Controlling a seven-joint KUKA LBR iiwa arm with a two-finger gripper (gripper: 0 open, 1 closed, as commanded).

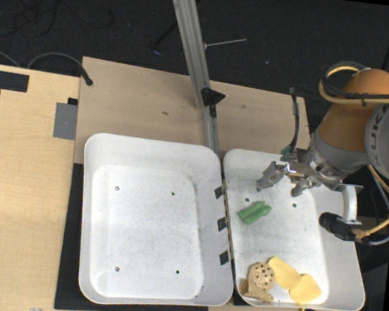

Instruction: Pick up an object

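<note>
A small green object point(254, 212) lies in the right bin point(335, 273), near its left wall. At that bin's front edge sit a yellow object point(294, 280) and a tan, dotted piece point(260, 274) beside it. My gripper point(285, 182) hangs over the back of the right bin, above and to the right of the green object. Its two fingers point(270, 177) stand apart, open, with nothing between them.
The left bin point(99, 174) sits beside the right one, joined by black clips point(222, 223). A slanted metal rail point(194, 51) rises behind the bins. A black cable and fitting point(341, 226) hang at the right bin's right edge.
</note>
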